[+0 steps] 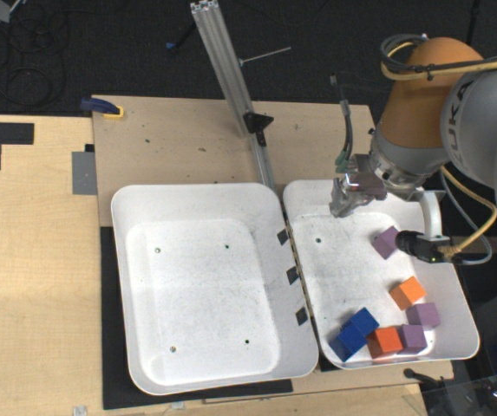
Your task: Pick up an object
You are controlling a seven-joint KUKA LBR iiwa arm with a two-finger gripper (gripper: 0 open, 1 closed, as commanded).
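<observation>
**Two bins, one arm, six blocks**

- Surface (187,141): tan board, bearing two shallow white bins side by side.
- Left bin (127,232): white, speckled floor.
- Right bin (317,267): white, holding all the blocks along its right and near side.
- Arm (439,111): grey with orange band, reaching in from the right, wrist over the far end of the right bin.
- Pincer (349,199): metallic, low over the far left part of the right bin; nothing seen between its fingers; how far open, cannot tell.
- Purple block (386,242): alone at mid-bin, near the pincer but apart from it, to its right and nearer the camera.
- Orange block (407,292): nearer the right wall.
- Second purple block (423,315): just below the orange block.
- Blue block (353,333): near corner, tilted.
- Red-orange block (386,341): just beside the blue block.
- Third purple block (414,338): against the red-orange block.
- Aluminium rail (227,76): slanting from the far side toward the gap between the bins.
</observation>
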